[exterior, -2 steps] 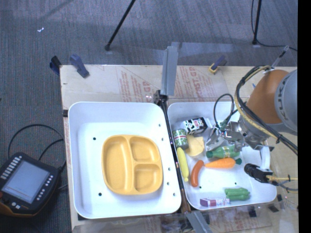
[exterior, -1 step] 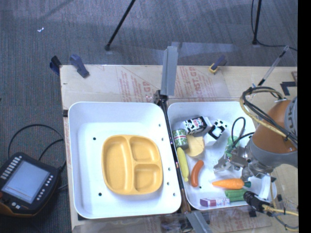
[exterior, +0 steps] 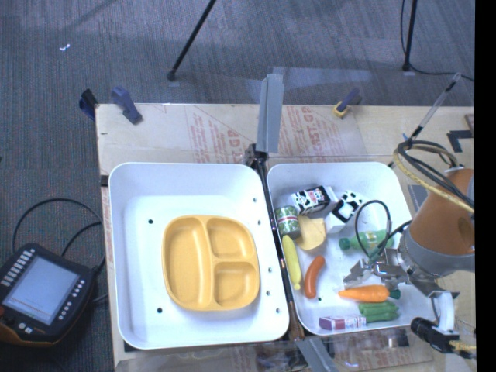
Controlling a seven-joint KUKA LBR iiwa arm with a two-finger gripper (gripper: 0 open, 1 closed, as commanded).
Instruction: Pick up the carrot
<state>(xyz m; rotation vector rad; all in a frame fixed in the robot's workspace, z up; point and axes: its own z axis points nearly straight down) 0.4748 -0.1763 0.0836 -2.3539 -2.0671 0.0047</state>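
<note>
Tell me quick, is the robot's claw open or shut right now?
Gripper: cannot be told from this view; it sits just above the carrot in the right bin.

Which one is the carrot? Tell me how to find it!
Look in the right bin, down near its front right corner beside the gripper. The carrot lies flat there, just above the green beans; it is bright orange and pointed, unlike the redder sausage.

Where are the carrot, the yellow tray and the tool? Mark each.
carrot [exterior: 364, 293], camera view, middle of its orange body.
yellow tray [exterior: 174, 273], camera view, bare floor of its large compartment.
tool [exterior: 370, 272], camera view, midway between its fingertips.
</note>
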